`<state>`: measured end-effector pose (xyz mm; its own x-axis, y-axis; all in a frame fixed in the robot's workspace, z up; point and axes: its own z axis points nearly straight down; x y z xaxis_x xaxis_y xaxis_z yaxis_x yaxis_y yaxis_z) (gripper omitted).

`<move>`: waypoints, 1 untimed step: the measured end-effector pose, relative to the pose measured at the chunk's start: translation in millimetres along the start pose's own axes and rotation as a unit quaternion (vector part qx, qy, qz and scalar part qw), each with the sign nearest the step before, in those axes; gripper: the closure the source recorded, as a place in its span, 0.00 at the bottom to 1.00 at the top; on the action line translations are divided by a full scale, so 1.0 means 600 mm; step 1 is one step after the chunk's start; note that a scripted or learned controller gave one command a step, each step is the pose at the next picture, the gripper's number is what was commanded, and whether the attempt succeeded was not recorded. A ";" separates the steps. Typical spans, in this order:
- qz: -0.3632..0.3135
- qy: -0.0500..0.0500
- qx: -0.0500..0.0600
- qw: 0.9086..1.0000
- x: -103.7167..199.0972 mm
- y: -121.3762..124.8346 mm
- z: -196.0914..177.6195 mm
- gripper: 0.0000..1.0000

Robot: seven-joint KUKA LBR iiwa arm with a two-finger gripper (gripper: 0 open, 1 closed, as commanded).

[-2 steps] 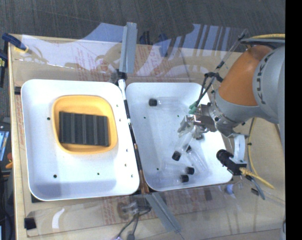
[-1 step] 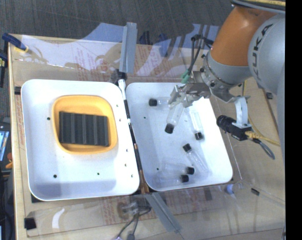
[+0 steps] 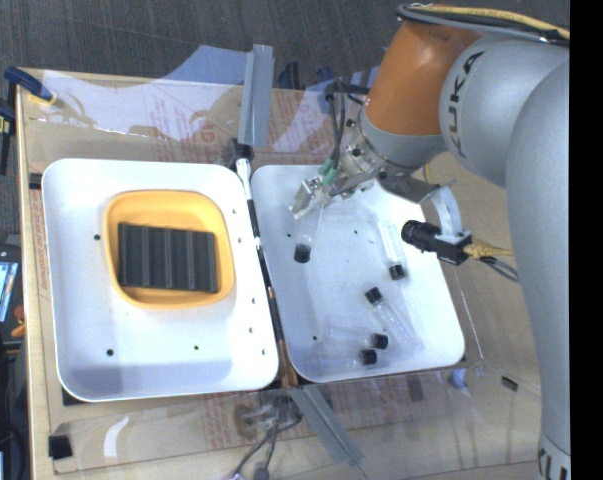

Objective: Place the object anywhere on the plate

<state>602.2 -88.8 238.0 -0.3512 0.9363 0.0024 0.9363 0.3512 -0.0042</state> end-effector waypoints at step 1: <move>-0.116 -0.002 -0.002 0.993 0.052 0.065 0.024 1.00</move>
<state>627.6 -45.9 223.6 -0.5574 0.8302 -0.0009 0.8302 0.5574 0.0002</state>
